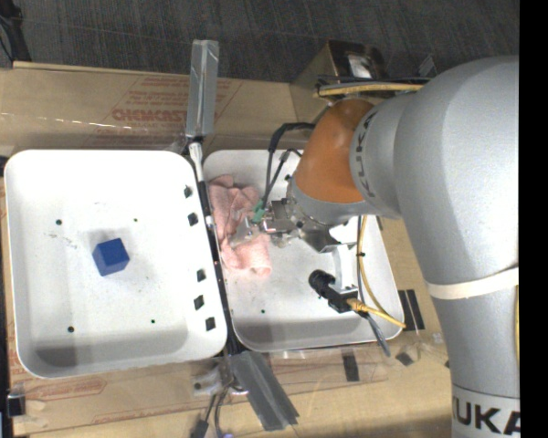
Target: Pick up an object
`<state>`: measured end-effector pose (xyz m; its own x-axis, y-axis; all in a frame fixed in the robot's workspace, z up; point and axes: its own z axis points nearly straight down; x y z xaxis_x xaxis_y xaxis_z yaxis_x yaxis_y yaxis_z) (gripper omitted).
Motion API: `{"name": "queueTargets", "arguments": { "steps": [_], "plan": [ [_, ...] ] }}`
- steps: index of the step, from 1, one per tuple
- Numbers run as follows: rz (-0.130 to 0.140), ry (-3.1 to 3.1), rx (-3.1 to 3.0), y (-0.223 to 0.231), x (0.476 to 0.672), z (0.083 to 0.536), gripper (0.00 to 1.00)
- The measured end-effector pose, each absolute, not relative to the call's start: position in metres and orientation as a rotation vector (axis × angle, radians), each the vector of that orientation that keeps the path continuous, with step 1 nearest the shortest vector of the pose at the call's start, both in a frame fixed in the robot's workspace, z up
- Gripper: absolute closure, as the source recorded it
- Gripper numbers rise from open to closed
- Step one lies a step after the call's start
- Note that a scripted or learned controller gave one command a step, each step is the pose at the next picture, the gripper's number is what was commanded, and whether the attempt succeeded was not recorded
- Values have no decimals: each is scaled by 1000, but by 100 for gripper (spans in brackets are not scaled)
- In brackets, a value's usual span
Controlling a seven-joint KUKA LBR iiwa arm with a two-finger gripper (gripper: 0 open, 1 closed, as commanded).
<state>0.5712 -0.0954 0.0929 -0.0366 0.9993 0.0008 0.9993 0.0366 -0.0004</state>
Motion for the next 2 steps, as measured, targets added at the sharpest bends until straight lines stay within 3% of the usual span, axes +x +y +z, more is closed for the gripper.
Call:
{"name": "queueTargets", "arguments": {
  "steps": [1,2],
  "plan": [
    [-2,-2268,-2174,-95,572,104,100],
    [2,-2474,-1933,-55,609,192,100]
  ]
}}
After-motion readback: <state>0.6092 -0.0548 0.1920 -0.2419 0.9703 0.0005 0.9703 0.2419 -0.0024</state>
